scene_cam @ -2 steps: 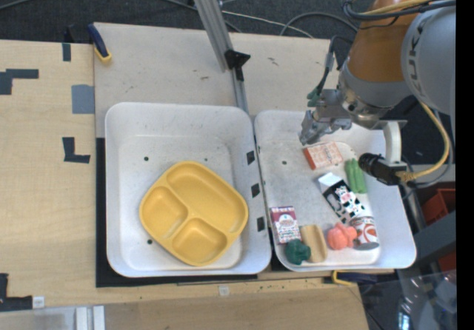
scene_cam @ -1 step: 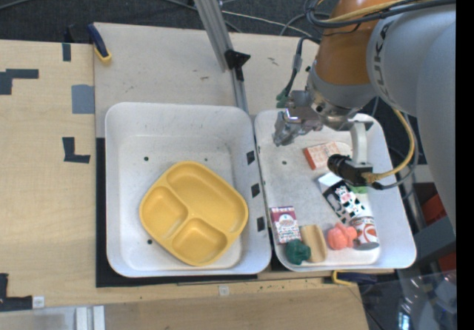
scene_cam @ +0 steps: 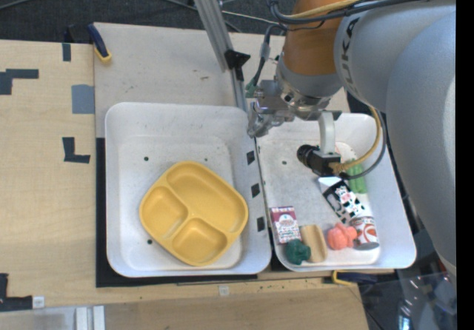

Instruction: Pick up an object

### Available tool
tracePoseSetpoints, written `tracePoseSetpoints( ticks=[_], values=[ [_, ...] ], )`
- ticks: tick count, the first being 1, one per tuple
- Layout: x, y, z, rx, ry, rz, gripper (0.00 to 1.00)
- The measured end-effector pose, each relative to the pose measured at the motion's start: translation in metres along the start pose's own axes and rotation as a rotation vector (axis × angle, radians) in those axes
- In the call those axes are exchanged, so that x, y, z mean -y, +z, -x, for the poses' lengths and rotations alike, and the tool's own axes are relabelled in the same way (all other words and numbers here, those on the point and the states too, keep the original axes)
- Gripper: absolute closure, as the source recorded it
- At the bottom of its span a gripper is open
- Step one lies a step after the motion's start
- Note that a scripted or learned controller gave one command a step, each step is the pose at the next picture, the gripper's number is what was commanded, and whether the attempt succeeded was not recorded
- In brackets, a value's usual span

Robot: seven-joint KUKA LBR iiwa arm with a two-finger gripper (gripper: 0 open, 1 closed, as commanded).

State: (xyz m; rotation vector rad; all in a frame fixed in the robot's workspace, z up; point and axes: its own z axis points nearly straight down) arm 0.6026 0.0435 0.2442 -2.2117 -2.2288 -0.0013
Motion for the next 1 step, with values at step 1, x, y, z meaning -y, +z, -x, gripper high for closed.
tracePoseSetpoints(
  ticks=[1],
  values=[
    [-0.0192,0.014,-0.0464,0.001,0.002,-0.001,1.0]
  ],
)
